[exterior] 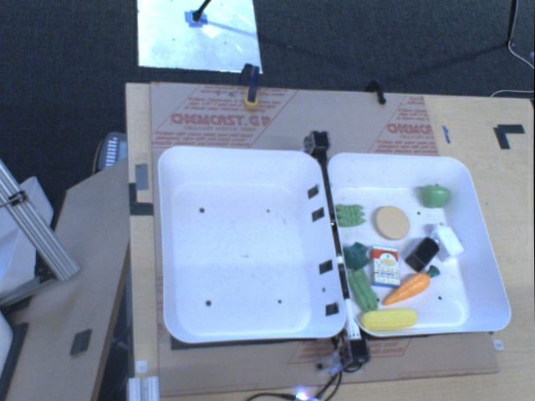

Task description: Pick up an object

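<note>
At the near edge of the worktop (468, 124), a knot of wires (344, 359) sits below the seam where the two bins meet. The left bin (180, 224) and right bin (483, 232) lie touching side by side, with small black clips down the seam.

All the objects that could be picked lie in the right bin. Nearest is a yellow corn cob (387, 319), and just behind it are an orange carrot (407, 287) and a long green vegetable (363, 290). Next come a small red-and-white box (384, 266), a black block (421, 253) and a white block (448, 241). Farther back are a tan disc (391, 222), a pale green piece (349, 215) beside the seam, and a round green fruit (434, 195).

Whether the claw is apart or together I cannot tell.

The worktop is covered with brown sheeting printed in red letters, and a yellow clamp (251, 98) sits at its far edge. Beyond lies dark carpet (67, 57) bearing a shiny metal plate (196, 23). An aluminium rail (33, 232) leans at the left.
</note>
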Controlling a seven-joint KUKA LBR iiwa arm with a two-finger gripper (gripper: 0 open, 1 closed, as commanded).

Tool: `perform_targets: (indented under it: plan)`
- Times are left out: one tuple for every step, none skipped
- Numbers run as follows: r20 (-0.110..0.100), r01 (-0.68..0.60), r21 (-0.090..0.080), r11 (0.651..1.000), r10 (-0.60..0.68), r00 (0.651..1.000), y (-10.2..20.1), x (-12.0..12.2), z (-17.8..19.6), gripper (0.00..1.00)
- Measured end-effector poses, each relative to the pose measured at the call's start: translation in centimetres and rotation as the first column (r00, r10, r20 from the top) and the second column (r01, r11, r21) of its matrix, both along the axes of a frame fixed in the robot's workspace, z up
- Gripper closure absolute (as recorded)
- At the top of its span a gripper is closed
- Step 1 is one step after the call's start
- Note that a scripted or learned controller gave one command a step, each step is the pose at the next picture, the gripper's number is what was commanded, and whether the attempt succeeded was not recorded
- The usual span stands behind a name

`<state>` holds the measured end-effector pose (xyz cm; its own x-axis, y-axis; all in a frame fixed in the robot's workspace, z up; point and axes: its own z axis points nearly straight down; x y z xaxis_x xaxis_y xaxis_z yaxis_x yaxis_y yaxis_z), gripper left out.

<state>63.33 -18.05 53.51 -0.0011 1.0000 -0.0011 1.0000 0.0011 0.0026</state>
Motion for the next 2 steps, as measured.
perform_targets:
  plan:
    - [0.0,0.001,0.0,1.0,-0.001,1.0,-1.2,-2.0,0.0,1.0]
    - [0.0,0.0,0.0,1.0,0.0,1.0,-1.8,-4.3,0.0,1.0]
